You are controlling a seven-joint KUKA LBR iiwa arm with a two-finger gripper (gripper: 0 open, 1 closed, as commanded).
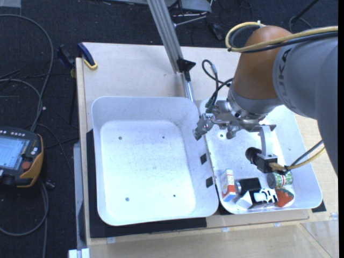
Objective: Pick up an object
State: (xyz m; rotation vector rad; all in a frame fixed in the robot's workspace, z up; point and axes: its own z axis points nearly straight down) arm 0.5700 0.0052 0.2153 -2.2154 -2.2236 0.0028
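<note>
My gripper hangs over the near-left part of the right bin, close to the wall between the two bins. Its fingers stand open with nothing between them. The objects lie in a heap at the bin's front edge, below the gripper in the view: a small white and red carton, a black box, a white and black item, a green can and a red item. The gripper is well apart from all of them.
The left bin lies beside the right one, its white floor speckled. A slanted metal rail runs down from the top to the bins' shared edge. A teach pendant lies on the floor at left.
</note>
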